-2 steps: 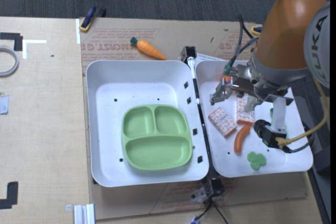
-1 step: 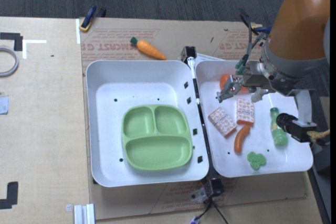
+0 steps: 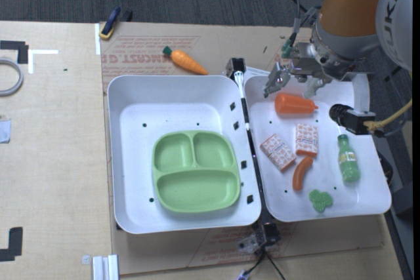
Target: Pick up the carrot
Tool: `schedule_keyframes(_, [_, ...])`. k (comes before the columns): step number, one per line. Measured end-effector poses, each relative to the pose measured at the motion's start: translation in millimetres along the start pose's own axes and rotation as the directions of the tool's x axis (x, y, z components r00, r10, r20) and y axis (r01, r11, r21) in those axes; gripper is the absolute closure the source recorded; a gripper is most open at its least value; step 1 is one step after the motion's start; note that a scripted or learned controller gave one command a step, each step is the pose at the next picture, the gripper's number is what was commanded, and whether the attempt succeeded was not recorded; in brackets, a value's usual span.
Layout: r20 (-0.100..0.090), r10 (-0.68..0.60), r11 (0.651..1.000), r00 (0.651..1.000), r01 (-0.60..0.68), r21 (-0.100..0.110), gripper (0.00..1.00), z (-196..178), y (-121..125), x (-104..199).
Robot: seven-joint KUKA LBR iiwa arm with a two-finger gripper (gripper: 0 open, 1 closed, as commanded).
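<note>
Here, a carrot (image 3: pixel 186 60) lies on the brown cardboard behind the two white bins, just beyond the far rim of the left bin (image 3: pixel 125 141). Its long axis runs on a slant, with the green leafy end pointing up and left and the orange tip pointing down and right toward the gap between the bins. The left bin holds a green divided plate (image 3: pixel 195 171). The gripper (image 3: pixel 293 77) hangs over the far edge of the right bin (image 3: pixel 367 200), well apart from the carrot, and nothing can be seen between its fingers; whether they are apart or together cannot be told, since the metal parts blur together against the arm's dark wrist. Just beneath it lies an orange-red pepper-like toy (image 3: pixel 294 104). Nearer in the same bin are two small printed packets (image 3: pixel 278 151), a sausage (image 3: pixel 302 173), a green bottle (image 3: pixel 348 159) and a small green leafy piece (image 3: pixel 320 200). The top of the arm is cut off by the frame.
</note>
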State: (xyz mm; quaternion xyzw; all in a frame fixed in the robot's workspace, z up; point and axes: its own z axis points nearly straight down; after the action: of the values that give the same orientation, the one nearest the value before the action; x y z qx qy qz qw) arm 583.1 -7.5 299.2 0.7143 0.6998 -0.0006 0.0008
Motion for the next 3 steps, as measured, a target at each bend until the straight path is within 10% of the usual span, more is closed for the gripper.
schedule_keyframes(2, [-0.001, 0.063, 0.998, 0.998, -0.063, 0.003, 0.0, 56.4, 17.4, 25.3])
schedule_keyframes(3, [-0.001, -0.039, 0.999, 0.999, 0.039, 0.002, 0.0, 10.7, -31.3, -3.9])
